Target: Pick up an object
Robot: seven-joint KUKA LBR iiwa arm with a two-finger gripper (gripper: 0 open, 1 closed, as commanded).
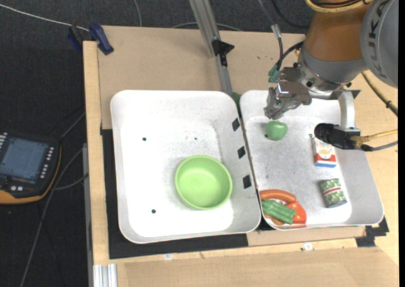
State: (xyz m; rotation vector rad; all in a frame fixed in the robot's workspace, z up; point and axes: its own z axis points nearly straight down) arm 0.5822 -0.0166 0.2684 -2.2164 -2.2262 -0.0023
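- Left bin (pixel 126 153): a shallow white tray with speckled floor. A round light-green plastic bowl (pixel 202 182) sits upright near its front right corner.
- Right bin (pixel 364 172): a matching white tray, edge to edge with the left one.
- Small round green apple-like fruit (pixel 276 130): lies at the back left of the right bin. It is roundish; no clear long axis.
- Gripper (pixel 274 112): the grey arm with its orange band enters from the upper right and angles down. The tips hang just above the green fruit. Finger spread cannot be judged, and nothing is seen held.
- Front left corner: an orange-rimmed dish of toy vegetables (pixel 282 208).
- Right side: a small white-and-red carton (pixel 324 153) and a green printed can (pixel 333 192) lying down, its axis roughly front to back. Print on both is illegible.
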